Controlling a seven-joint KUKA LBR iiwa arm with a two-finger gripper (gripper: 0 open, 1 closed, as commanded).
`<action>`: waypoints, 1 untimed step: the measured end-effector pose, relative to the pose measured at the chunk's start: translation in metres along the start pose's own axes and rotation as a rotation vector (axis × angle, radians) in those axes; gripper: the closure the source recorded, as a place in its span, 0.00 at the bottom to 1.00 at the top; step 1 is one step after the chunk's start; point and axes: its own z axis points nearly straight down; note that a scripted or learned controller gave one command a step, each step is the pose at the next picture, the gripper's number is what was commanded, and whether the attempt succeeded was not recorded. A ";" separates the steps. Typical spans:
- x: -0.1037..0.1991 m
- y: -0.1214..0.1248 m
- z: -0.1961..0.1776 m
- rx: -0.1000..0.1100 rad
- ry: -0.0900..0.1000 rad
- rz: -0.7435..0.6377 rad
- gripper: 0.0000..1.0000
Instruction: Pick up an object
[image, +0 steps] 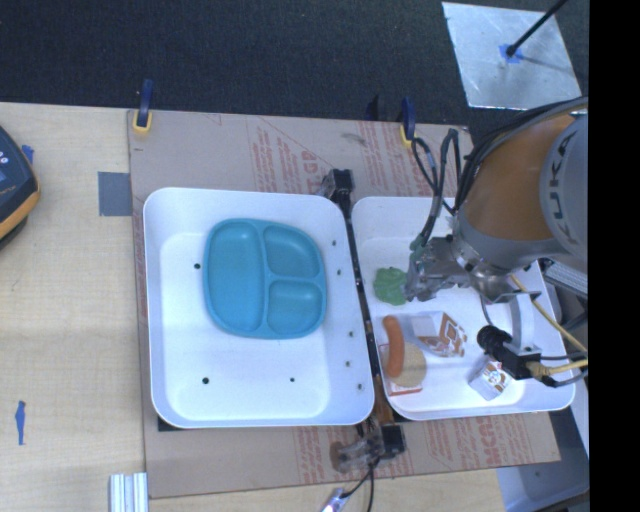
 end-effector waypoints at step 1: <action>-0.001 -0.001 0.001 0.002 -0.001 0.001 0.00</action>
